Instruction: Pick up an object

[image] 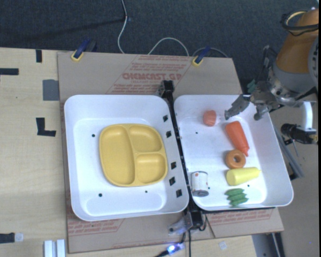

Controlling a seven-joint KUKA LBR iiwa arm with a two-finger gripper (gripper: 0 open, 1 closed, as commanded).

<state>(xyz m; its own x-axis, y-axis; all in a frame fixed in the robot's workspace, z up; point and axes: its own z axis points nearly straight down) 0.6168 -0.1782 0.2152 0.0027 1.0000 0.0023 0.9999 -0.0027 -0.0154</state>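
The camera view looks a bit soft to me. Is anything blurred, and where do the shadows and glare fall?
In the camera view the light is even and diffuse: the yellow plate casts only a faint shadow, and the white bins look bright without hard glare. The whole picture is slightly soft; the gripper and small items like the green piece lack fine detail. The orange carrot reads clearly.

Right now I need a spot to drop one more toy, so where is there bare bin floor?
The right bin is bare in its middle-left, between the pink ball, the carrot and the small can. Its right side is crowded. In the left bin, bare strips ring the yellow plate.
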